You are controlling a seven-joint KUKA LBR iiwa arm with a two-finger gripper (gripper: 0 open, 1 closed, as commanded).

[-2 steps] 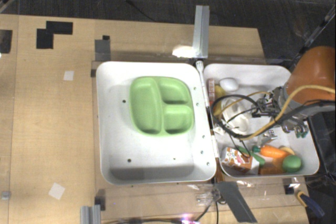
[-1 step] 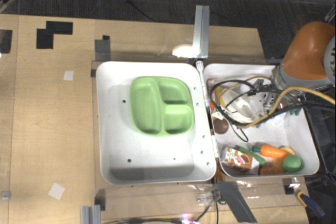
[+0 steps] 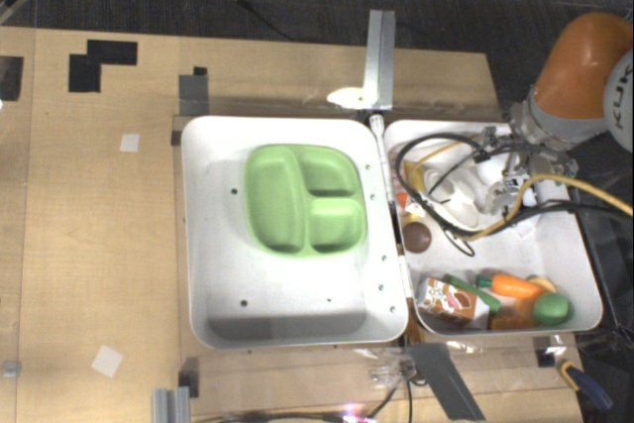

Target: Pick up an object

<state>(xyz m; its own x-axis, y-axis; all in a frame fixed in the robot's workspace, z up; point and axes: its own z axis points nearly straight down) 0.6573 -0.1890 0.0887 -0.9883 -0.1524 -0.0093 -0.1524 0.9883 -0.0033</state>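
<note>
My gripper (image 3: 464, 191) hangs low over the far half of the right bin (image 3: 584, 258), wrapped in black and yellow cables. Just to its left, near the bin's left wall, lies a brown round object (image 3: 417, 236), with a small red-orange piece (image 3: 401, 202) beyond it. Along the bin's near wall lie a brown printed packet (image 3: 450, 301), an orange carrot (image 3: 516, 287) and a green round object (image 3: 551, 308). All of these rest on the bin floor, apart from the gripper.
The left bin (image 3: 213, 243) holds a green divided plate (image 3: 302, 198) at its centre. A metal post (image 3: 380, 54) stands behind the seam between the bins. The arm's orange band (image 3: 584, 64) is at the far right.
</note>
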